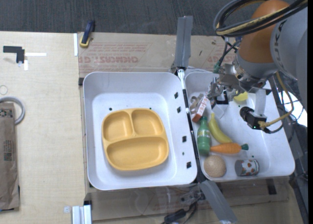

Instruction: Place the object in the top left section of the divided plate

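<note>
On the left of the bench [44, 120] we have the left bin [93, 135], and in it the divided plate [135, 139], yellow, with two small sections along its far edge and one wide section nearer the camera. The top left section [118, 126] is our target, and it lies bare, as do the other two.

Moving right, the right bin [279, 164] carries the candidates: a green bottle [204, 138], a banana [217, 129], a carrot [229, 148], a round tan item [214, 166] and a small can [246, 167], all lying close together. A small red and white packet [199, 106] lies at the bin's far left corner.

Our hand [221, 91] hovers over the far part of this bin, near the packet and the banana's upper end. The view of it is cluttered by cables and shadow, so we cannot tell how it is set, and we see nothing held in it. We judge the pick is not yet made.

To do this step well, we should settle on one item that stands apart from its neighbours, perhaps the packet, come straight down over its middle, and avoid nudging the banana. After lifting clear of the wall between the bins, we carry left and release low over the small far-left section.
</note>
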Robot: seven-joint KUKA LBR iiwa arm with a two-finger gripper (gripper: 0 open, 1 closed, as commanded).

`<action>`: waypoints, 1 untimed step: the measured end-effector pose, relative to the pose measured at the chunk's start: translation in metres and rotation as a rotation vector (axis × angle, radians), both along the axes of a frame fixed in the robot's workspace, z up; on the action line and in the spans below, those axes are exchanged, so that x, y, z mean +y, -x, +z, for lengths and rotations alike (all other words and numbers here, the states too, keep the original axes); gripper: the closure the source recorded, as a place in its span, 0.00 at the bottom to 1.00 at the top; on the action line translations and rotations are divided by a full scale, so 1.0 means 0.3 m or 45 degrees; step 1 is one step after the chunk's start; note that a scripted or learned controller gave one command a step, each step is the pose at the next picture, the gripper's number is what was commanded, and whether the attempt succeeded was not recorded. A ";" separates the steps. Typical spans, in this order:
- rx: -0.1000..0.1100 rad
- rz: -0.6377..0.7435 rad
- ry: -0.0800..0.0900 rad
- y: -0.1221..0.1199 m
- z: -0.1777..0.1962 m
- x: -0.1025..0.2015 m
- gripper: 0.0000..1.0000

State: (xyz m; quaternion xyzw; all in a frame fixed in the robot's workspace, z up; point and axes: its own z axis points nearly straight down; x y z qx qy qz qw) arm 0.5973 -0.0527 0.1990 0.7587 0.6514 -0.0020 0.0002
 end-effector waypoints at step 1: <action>0.002 0.000 0.002 0.000 0.027 -0.003 1.00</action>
